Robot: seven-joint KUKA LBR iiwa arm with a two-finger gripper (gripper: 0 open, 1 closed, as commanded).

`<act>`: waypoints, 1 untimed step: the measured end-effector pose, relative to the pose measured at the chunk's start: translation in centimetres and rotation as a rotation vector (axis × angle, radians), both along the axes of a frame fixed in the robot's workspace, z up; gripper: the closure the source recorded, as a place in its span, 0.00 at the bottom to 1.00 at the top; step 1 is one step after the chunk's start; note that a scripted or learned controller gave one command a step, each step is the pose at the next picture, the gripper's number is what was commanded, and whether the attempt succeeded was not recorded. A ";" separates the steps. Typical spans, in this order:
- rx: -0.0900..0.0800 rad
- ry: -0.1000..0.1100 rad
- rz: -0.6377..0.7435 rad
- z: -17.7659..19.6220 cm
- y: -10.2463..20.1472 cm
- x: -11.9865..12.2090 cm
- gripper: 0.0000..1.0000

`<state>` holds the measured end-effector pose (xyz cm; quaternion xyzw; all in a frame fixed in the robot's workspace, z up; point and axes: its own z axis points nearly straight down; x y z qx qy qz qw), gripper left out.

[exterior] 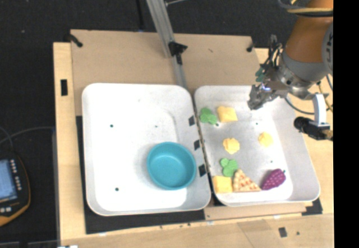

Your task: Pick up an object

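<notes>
My gripper (pixel 256 101) hangs over the far edge of the right bin (pixel 291 129), a short way right of a yellow block (pixel 227 113) and a green leafy piece (pixel 208 115). Nothing shows between its tips. Lower in the same bin lie a yellow piece (pixel 231 144), a small yellow piece (pixel 265 139), a green piece (pixel 228 166), a yellow cube (pixel 222 184), a pizza slice (pixel 244 181) and purple grapes (pixel 273 178).
A blue bowl (pixel 170 165) sits in the left bin (pixel 112 123), near its front right. A grey metal pole (pixel 160 17) slants down to the gap between the bins. The arm's orange band (pixel 308 33) stands at the right.
</notes>
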<state>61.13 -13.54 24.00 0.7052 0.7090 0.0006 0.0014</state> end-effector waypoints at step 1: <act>0.003 0.001 0.002 0.6 5.3 0.2 1.00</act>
